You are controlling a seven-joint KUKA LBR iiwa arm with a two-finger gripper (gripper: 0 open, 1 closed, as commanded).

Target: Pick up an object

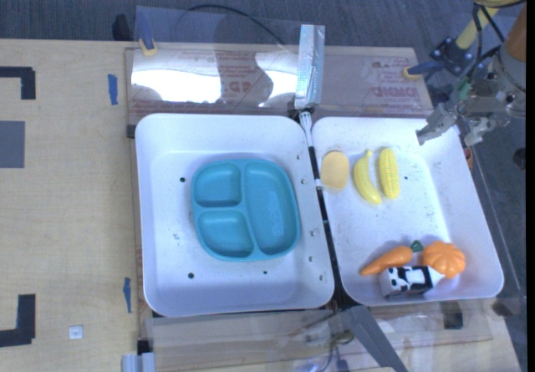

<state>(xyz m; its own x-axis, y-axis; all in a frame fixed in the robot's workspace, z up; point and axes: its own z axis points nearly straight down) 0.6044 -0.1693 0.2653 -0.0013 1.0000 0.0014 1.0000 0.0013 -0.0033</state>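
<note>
Gripper above right bin's far corner, jaw state indiscernible; banana and corn touch, risking a double or slipped grasp.

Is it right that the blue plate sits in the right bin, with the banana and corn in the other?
No. The camera view shows the blue plate in the left bin; the banana and corn lie in the right bin.
</note>
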